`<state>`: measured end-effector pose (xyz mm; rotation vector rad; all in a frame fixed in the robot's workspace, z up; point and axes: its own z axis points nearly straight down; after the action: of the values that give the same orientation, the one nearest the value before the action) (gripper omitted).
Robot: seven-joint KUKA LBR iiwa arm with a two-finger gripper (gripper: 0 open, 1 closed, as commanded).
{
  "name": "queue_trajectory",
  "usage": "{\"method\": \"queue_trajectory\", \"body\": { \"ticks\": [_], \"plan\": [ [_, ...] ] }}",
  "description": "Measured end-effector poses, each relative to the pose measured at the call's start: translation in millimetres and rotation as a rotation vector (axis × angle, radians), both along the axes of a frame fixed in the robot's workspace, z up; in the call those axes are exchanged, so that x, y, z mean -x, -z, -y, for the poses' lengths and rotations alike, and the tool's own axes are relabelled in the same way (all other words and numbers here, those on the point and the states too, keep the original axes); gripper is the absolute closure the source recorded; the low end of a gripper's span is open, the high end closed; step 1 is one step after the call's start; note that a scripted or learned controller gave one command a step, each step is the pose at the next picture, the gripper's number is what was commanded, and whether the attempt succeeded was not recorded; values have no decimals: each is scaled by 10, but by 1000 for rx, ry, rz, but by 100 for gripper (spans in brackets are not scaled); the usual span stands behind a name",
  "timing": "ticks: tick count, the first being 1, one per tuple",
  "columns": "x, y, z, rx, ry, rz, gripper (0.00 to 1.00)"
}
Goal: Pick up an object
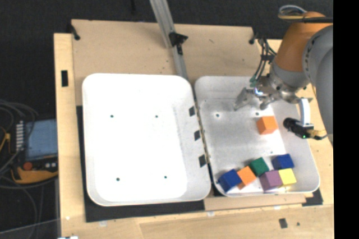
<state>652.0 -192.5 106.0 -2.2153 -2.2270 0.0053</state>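
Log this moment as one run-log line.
gripper: above right bin, holding nothing | nearest: lone orange cube | six cubes unpicked

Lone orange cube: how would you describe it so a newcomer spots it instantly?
Look in the right bin, where the arm reaches in. The orange cube sits alone near mid-bin, just below the tool. The other orange cube is packed among the coloured cubes along the bin's near edge; this one touches nothing.
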Motion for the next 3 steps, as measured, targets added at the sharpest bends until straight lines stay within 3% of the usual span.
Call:
{"method": "queue_trajectory", "body": {
  "ticks": [1,2,3],
  "plan": [
    [-6,80,15,2,0,3,0],
    [-17,-47,27,5,-2,7,100],
    [-1,-515,85,-1,4,10,100]
  ]
}}
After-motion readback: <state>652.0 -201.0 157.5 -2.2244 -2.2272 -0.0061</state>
